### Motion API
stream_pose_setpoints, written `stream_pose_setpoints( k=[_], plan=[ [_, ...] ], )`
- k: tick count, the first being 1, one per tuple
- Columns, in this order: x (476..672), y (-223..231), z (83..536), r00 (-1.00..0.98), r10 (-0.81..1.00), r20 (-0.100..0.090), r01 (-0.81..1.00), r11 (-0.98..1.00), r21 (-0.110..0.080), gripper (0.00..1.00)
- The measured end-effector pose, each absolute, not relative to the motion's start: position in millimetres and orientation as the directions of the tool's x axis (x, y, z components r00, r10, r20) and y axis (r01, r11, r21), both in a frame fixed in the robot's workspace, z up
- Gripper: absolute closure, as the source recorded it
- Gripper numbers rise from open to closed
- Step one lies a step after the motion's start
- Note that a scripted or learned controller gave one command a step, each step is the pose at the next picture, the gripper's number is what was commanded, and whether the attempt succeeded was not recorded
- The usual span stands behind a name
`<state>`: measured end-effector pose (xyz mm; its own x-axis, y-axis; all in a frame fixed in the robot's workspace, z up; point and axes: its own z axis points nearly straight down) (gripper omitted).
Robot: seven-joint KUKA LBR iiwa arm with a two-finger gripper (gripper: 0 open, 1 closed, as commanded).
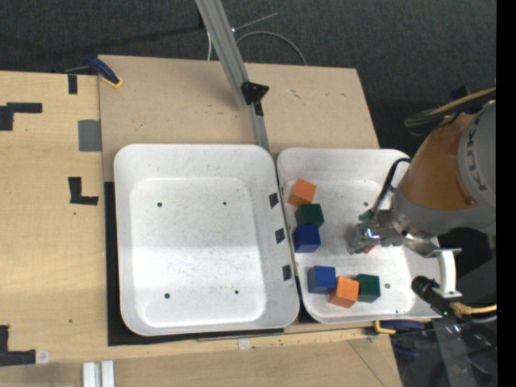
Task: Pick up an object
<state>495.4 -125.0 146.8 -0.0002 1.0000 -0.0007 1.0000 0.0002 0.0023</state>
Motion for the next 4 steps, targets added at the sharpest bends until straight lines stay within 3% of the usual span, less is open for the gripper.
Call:
stream_pose_setpoints(
  k=[2, 4],
  plan=[
    [506.5, -126.5, 240.3, -0.002, 1.000, -0.001, 1.000, 0.002, 0.004, 1.00],
    [539.0, -17.6, 232.7, -0.006, 1.000, 0.001, 1.000, 0.006, -0.002, 1.00]
  ],
)
